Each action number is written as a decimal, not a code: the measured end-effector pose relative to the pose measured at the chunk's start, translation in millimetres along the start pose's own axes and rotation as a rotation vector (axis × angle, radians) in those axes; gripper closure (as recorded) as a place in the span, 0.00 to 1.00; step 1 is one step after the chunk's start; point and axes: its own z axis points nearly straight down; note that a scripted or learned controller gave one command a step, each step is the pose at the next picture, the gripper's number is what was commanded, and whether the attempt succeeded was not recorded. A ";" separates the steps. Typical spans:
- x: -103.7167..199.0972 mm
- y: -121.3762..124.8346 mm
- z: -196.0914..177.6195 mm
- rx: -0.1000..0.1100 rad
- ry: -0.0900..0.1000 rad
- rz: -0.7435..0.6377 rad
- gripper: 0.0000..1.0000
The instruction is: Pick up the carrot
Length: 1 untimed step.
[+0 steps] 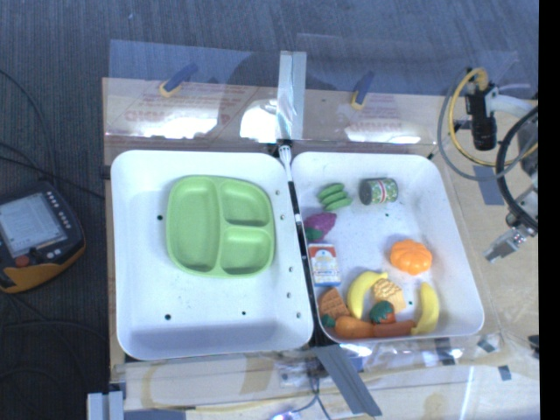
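Wooden counter (pixel 490 261) carries two white bins | orange plastic carrot (pixel 363 327) is laid lengthwise along right bin's (pixel 446 208) near wall | jaws' state cannot be told.

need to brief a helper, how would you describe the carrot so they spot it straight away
Look in the right bin, along its near edge. The carrot lies flat there, below the bananas: a long orange taper, unlike the round orange pumpkin farther up.

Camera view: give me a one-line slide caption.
Carrot lies at the right bin's near edge among toy foods; green tray sits in the left bin.
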 end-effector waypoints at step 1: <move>-4.8 0.5 -73.8 0.001 0.006 -0.178 1.00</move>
